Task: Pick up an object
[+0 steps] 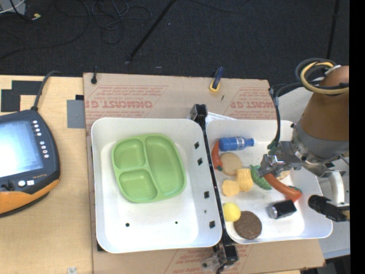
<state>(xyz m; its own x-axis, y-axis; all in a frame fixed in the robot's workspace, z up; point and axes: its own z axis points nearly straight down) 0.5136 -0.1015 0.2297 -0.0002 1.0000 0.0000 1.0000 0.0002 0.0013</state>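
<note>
Currently approaching: gripper (272,163) low in right bin (319,224), near red pepper (283,186).
Finger state cannot be told; next, it must settle over one item.

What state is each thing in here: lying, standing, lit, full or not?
green tray: flat in the left bin, compartments bare.
blue bottle: lying on its side, cap on.
orange sausage: lying flat, right by the end effector.
brown disc: lying flat at the near rim.
handheld screen: lit, resting on the bench.
</note>
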